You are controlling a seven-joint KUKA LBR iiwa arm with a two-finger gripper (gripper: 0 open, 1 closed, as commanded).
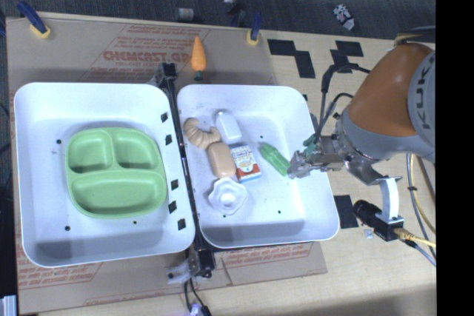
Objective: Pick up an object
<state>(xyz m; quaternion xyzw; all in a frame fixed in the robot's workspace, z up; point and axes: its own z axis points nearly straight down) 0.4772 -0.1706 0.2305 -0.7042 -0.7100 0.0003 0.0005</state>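
In the right bin lie several small objects: a tan curved piece, a white block, a peach-coloured oblong, a small red and white box, a white round piece and a green stick. My gripper hangs over the bin's right rim, just right of the green stick's lower end. Nothing shows between its fingers.
The left bin holds a green divided plate. An orange carrot-shaped toy lies on the cardboard behind the bins. Blue clamps hold the cardboard's back edge. Cables trail at the right of the arm.
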